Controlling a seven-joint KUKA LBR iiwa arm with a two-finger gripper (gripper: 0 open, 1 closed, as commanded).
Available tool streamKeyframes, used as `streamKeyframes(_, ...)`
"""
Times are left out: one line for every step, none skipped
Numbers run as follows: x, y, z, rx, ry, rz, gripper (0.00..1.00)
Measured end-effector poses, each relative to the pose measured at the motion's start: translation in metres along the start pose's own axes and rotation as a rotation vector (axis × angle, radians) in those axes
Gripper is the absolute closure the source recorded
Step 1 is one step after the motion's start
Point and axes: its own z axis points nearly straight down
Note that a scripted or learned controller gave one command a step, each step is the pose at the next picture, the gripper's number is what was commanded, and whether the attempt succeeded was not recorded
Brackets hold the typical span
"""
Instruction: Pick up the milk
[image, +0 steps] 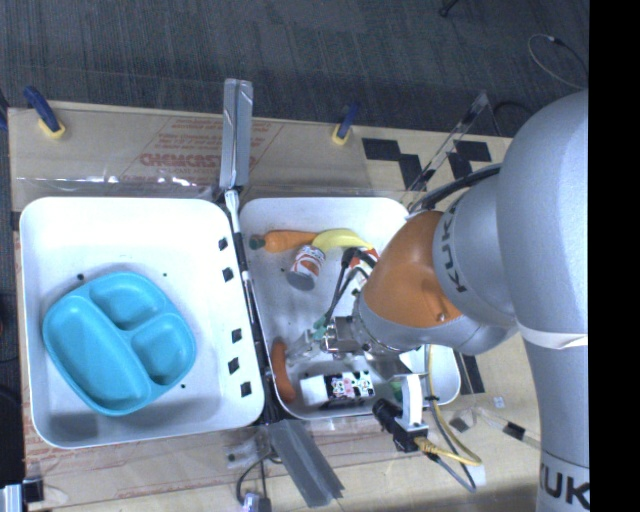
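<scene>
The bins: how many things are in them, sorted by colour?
Blue: 1, the divided plate
Orange: 2, the carrot and the sausage-shaped thing
Yellow: 1, the banana
White with black spots: 1, the milk
Red and white: 1, the small can
Total: 6

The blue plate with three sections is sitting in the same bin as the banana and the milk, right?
Not quite. The camera view shows the blue plate alone in the left bin. The banana and the milk lie in the right bin, where the arm reaches in.
</scene>
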Motion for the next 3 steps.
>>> streamKeyframes(-0.065, 0.003, -0.024, -0.001, 0.000, -0.046, 0.00)
streamKeyframes(0.011, 0.000, -0.097, -0.002, 0.000, -0.054, 0.00)
streamKeyframes(-0.004, 0.000, -0.023, 0.001, 0.000, -0.239, 0.00)
